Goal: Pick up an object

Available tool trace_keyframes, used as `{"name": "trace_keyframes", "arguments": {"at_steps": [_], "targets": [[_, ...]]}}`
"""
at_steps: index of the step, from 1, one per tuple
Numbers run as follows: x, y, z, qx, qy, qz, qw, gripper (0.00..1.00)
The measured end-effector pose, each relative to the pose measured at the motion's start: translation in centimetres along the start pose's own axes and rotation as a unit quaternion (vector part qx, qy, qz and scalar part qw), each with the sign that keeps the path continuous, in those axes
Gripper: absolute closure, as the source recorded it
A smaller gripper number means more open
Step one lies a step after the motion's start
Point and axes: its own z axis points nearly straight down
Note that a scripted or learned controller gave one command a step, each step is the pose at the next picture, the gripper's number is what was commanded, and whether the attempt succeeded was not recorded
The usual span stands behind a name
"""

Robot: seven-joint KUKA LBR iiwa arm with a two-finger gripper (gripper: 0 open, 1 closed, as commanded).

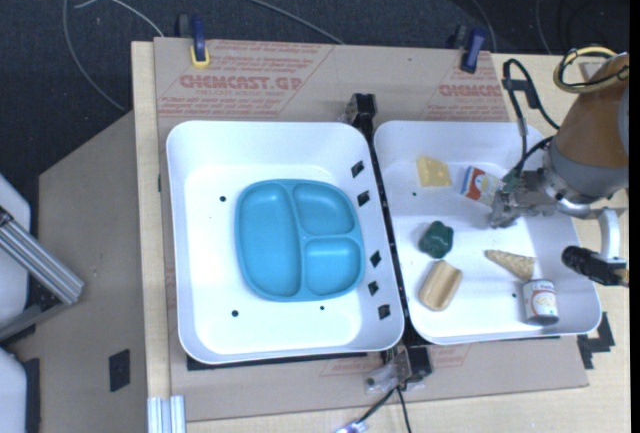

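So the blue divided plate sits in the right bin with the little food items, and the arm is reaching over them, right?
Not quite. In the camera view the blue divided plate lies in the left bin. The small items share the right bin, where the gripper reaches.

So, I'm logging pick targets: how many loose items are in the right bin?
6: yellow wedge at top, carton beside it, green lump mid-bin, tan cylinder below, cone right, can at lower right. The arm may hide more.

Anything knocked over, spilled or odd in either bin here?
Nothing spilled. The small can in the right bin seems to lie on its side by the cone. The blue tray sits slightly rotated in the left bin.
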Motion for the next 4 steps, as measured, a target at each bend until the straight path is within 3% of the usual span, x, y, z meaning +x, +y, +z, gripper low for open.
{"name": "trace_keyframes", "arguments": {"at_steps": [3, 4], "targets": [[1.1, -0.3, -16.4, -0.003, -0.002, 0.000, 1.0000, 1.00], [5.8, -0.4, -15.1, 0.001, 0.000, -0.002, 1.0000, 1.00]]}}
